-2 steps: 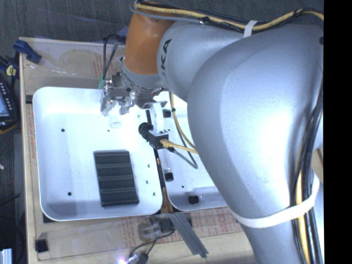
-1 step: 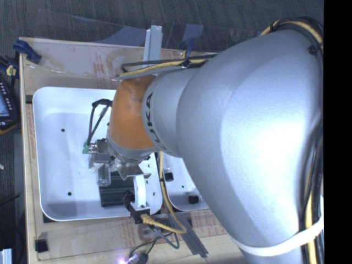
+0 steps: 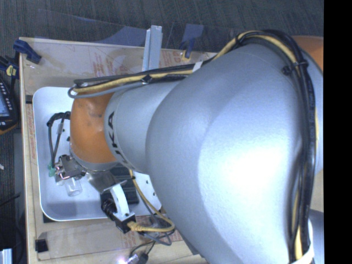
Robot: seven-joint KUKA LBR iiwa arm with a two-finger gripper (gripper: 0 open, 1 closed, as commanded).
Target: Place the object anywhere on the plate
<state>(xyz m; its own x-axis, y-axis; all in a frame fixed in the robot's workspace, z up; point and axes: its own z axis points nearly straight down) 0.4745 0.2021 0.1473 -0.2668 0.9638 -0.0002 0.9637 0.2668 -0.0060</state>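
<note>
Pincer [image 3: 70, 181] low over white bin [image 3: 39, 147], near its left wall.

Arm and bin finishes

Arm [image 3: 220, 147] shell: smooth grey, satin sheen with a soft highlight; orange band [image 3: 88, 131] glossier. Bin [image 3: 41, 147]: smooth white plastic (looks slightly shiny). Bench [image 3: 99, 62]: pale raw wood, matt. Cables [image 3: 165, 73]: rubbery black and yellow sheath.

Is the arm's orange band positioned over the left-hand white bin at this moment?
Yes. The orange band sits over the left white bin, whose rim shows around it.
</note>
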